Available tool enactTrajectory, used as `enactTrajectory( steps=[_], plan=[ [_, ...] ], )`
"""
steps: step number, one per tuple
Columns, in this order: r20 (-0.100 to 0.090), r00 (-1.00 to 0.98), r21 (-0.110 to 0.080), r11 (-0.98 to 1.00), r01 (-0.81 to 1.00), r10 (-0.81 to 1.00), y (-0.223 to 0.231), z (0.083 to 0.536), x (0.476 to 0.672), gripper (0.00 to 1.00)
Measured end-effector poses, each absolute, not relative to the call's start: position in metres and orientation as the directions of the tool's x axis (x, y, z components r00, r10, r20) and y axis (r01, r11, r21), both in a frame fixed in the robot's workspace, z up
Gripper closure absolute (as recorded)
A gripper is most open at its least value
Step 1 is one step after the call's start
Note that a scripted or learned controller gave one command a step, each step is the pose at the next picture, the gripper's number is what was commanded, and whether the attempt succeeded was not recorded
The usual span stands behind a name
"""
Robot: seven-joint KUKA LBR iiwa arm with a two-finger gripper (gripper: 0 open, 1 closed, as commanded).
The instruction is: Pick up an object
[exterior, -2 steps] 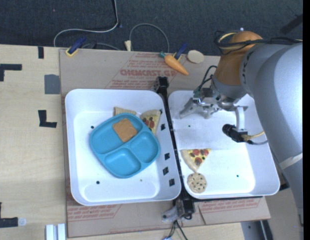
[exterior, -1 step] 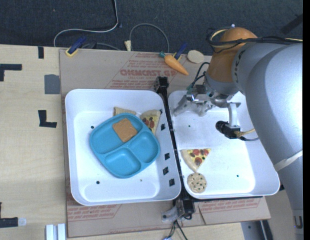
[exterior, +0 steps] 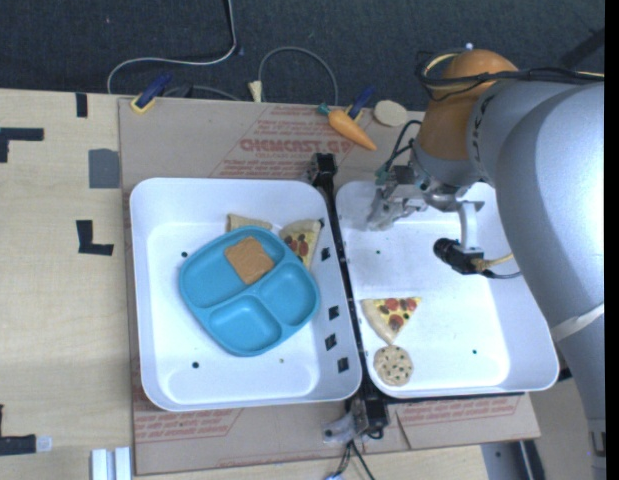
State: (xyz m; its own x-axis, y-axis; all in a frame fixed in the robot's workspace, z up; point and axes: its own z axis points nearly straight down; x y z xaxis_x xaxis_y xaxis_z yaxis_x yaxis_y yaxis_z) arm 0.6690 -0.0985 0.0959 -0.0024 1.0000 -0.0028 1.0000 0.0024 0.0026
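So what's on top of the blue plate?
A brown toast-like square lies in one compartment of the blue plate. A pizza slice and another piece poke out from behind its far edge; their covered parts cannot be seen.

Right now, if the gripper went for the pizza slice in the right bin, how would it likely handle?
The pizza slice lies flat on the right bin floor, so fingers would probably struggle to get under it. It looks thin and toy-like, likely light and stiff, and may slide if pushed. The cookie just below could get nudged.
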Motion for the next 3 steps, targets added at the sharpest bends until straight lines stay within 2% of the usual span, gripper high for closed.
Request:
enactTrajectory(
  steps=[1, 2, 3],
  plan=[
    [-0.003, -0.002, 0.001, 0.002, 1.0, 1.0, -0.099, 0.095, 0.669, 0.0],
    [-0.003, 0.0, 0.002, 0.0, 1.0, 1.0, -0.097, 0.085, 0.66, 0.0],
    [0.0, -0.001, 0.004, 0.001, 1.0, 1.0, -0.137, 0.086, 0.67, 0.0]
  ],
)
